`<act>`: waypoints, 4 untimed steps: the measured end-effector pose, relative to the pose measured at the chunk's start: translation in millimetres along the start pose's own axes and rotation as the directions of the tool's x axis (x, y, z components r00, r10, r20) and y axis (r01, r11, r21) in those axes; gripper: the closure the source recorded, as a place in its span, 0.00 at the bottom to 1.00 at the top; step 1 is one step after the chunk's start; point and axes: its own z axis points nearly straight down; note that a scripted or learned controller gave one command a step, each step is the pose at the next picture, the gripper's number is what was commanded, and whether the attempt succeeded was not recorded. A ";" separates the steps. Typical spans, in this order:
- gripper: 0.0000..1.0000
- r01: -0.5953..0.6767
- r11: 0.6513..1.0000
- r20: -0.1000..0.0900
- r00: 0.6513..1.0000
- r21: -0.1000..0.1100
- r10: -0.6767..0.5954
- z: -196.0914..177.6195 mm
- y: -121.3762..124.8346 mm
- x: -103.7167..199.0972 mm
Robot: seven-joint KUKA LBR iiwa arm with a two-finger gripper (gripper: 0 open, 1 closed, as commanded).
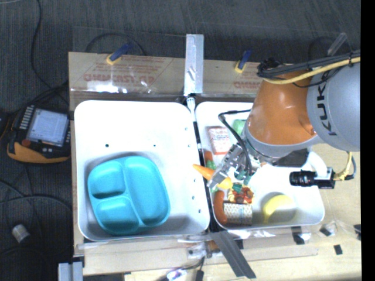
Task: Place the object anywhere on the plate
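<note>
While hand [230,171] hangs right of blue plate [128,193], over right-bin clutter w/ orange carrot [204,171] beside it, grip can't be told; carrot may snag bin divider.

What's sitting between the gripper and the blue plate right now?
In the camera view, the bins' adjoining walls and bare white floor separate the gripper from the blue plate.

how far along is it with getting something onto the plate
Nothing looks placed yet: the light blue divided plastic plate in the left white bin carries no object. In hand: the tool is low over the right white bin, by the divider, with a small orange carrot-shaped piece at its tip; whether it is gripped I cannot tell. Left: carrying it across and setting it on the plate.
</note>
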 end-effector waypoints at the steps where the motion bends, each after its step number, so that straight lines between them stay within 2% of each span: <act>1: 1.00 0.001 1.000 0.000 1.000 -0.003 -0.001 -8.9 2.0 -0.1; 2: 0.00 0.001 1.000 0.000 1.000 -0.003 -0.001 -8.9 2.0 -0.1; 3: 1.00 0.001 1.000 0.000 1.000 -0.006 -0.001 -17.9 3.4 -0.7; 4: 1.00 0.062 0.998 -0.004 0.998 0.001 -0.062 19.1 74.0 68.8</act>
